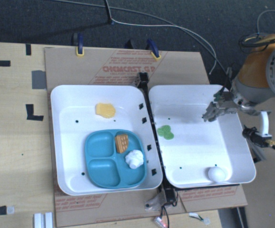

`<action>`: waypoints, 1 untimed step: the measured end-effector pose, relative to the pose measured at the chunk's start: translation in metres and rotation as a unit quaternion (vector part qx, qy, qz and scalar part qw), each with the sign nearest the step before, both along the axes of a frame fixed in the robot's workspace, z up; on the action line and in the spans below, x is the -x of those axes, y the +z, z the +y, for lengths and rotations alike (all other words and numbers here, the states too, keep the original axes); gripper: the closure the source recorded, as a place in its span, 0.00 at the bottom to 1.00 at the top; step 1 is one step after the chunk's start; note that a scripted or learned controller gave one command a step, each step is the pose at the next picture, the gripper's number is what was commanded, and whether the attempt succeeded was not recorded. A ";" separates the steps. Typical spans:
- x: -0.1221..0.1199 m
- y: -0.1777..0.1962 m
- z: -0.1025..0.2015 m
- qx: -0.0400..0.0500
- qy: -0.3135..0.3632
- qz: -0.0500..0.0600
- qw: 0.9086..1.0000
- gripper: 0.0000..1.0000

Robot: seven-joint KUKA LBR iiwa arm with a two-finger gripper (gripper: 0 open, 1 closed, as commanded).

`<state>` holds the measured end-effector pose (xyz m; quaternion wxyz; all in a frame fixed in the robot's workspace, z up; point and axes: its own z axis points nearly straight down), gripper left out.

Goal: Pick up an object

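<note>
Seen from the camera above the counter, two shallow white bins sit side by side, and the right bin (232,141) serves here as the landmark. The end effector (212,114) hangs over this bin's upper right part, near its far wall, at the end of a grey arm with an orange band that reaches in from the right. Whether it is released or clenched cannot be told at this size; nothing is visible in its grip. Two candidates lie in the right bin. A small green piece (165,132) rests on the bin floor close to its left wall, leftward and slightly nearer the camera than the end effector, with bare white floor between them. A white ball (217,174) sits near the bin's front wall, almost straight toward the camera from the end effector and a similar way off. Left of the right bin, the other bin holds a blue divided tray (99,167), well apart. Judged from this, the green piece calls for a leftward move and descent.
</note>
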<state>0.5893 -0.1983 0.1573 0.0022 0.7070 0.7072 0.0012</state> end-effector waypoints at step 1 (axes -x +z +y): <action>0.001 0.045 -0.007 0.000 0.000 0.001 1.000 1.00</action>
